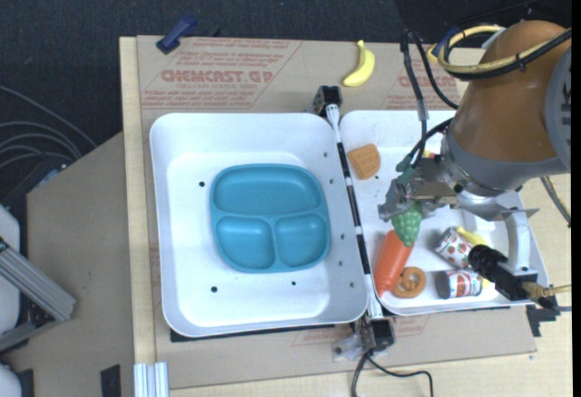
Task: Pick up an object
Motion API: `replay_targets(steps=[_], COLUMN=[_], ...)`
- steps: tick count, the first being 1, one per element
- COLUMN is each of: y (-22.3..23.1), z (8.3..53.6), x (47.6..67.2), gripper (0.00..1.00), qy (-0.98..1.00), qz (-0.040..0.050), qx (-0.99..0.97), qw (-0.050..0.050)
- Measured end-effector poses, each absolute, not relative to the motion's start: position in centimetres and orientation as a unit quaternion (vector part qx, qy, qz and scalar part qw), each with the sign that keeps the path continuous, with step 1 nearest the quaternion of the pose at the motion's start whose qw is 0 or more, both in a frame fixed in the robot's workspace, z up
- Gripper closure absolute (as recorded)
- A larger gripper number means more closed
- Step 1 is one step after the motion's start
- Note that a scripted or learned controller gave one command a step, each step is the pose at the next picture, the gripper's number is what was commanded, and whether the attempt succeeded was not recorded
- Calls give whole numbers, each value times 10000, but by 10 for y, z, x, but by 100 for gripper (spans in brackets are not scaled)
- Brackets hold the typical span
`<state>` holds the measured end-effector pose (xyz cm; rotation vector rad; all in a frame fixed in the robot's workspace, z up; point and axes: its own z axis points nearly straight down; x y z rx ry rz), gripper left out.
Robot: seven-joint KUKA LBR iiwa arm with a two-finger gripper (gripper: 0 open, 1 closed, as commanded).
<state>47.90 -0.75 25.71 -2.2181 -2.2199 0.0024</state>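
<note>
Tool: the tool (406, 193) hangs low in the right bin (525, 236), right above the leafy green top of the toy carrot (391, 261). From where I stand I cannot tell whether it is open or closed.

Carrot: it lies on the bin floor by the divider between the bins, orange body pointing away from the tool, green end just under it. Nothing shows it lifted.

Progress: I'd judge the pick as not yet done. The tool is at the carrot, but no object is seen off the floor. The grasp itself and the lift are left.

Other candidates near the carrot: a small brown ring (411, 282) touches its lower end; two small cans (457, 248) lie beyond it, further from the divider; an orange block (365, 161) sits toward the bin's far end.

Arm: the arm (508, 104) comes in over the right bin's outer side, orange band bulging above the grey wrist, bent steeply down toward the carrot.

Left bin: the left bin (182, 204), across the divider from the carrot, holds a blue divided plate (269, 215).

Surface: a toy banana (359, 66) lies on the surface (236, 77), beyond the bins.
</note>
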Motion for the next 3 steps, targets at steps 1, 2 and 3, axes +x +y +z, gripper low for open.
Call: replay_targets(steps=[1,2,3], y=[-39,-63,-36], z=[259,262,251], x=[479,479,479], gripper=[100,100,100], qy=[-7069,-7070,-7073], qz=[4,2,7], qx=[-7073,-7072,-7069], qw=[3,1,17])
